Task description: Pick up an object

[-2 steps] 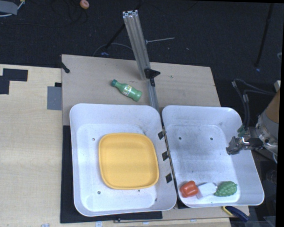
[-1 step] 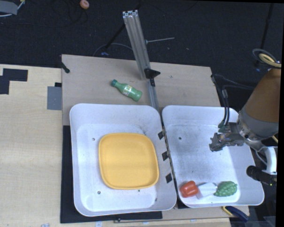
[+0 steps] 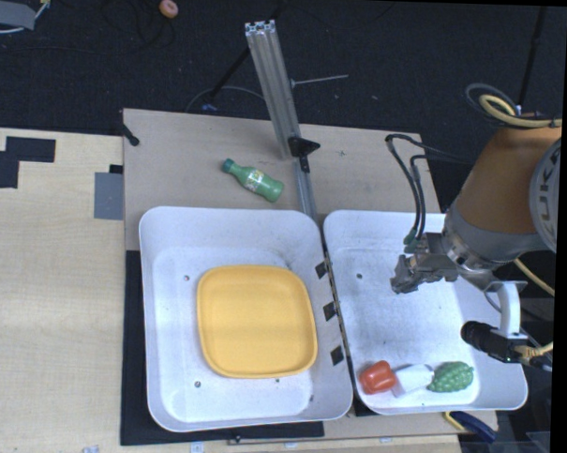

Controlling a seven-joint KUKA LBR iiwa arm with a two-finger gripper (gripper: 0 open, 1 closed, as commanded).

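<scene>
Two white bins are sitting side by side on the bench, and the record is running from the left. Left bin (image 3: 160, 262) is carrying a yellow plate (image 3: 257, 320), lying flat and taking up most of the floor. Behind that bin, on the bare board, a green bottle (image 3: 253, 179) is lying on its side, just left of a slanted aluminium rail (image 3: 278, 85) that is leaning up and away from the divide between the bins.

Right bin (image 3: 374, 300) is holding three small things, all bunched along its near edge: a red pepper-like piece (image 3: 378, 376), a small white object (image 3: 411, 379) touching it on the right, and a green knobbly piece (image 3: 450, 376) just beside that again. These three are the candidates for the pick.

Gripper (image 3: 405, 278) is hanging over the middle of the right bin, at the end of the arm (image 3: 510, 203) that is reaching in from the right, its orange band showing above the wrist. Fingertips are reading as one dark cluster against the bin floor; whether they are spread or closed cannot be told. Nothing is showing between them.

Relative to the fingers, all three objects are lying well apart, toward the near edge: the red piece nearest below, the white next, the green farthest to the right.
</scene>
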